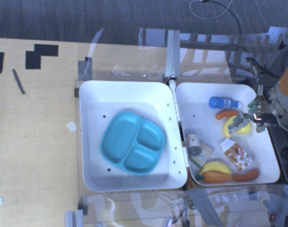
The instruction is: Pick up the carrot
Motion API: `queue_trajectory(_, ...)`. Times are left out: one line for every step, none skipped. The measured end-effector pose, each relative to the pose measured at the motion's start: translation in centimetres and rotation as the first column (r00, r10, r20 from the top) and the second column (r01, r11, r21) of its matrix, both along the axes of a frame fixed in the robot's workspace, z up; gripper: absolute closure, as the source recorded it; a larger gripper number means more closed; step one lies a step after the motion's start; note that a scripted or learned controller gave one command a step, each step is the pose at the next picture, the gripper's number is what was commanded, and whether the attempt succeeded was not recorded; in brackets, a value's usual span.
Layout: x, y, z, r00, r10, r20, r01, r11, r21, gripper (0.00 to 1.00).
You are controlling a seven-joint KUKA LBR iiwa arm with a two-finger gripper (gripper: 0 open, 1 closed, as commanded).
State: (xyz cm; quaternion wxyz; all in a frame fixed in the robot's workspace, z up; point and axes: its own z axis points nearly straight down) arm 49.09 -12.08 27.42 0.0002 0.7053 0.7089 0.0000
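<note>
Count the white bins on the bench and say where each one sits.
2. The left bin holds a blue divided tray. The right bin sits directly beside it, holding the small items, with the gripper over it.

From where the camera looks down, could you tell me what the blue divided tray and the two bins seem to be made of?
The blue divided tray looks like moulded plastic: uniform turquoise colour, rounded compartments, a soft sheen. The left bin and right bin also look like plastic, matte white with rounded corners and smooth walls, though coated metal cannot be ruled out.
</note>
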Motion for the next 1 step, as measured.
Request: queue_trajectory(0.80,0.85,-1.67,0.936,0.351,0.001,-0.351,0.936,0.000,0.00)
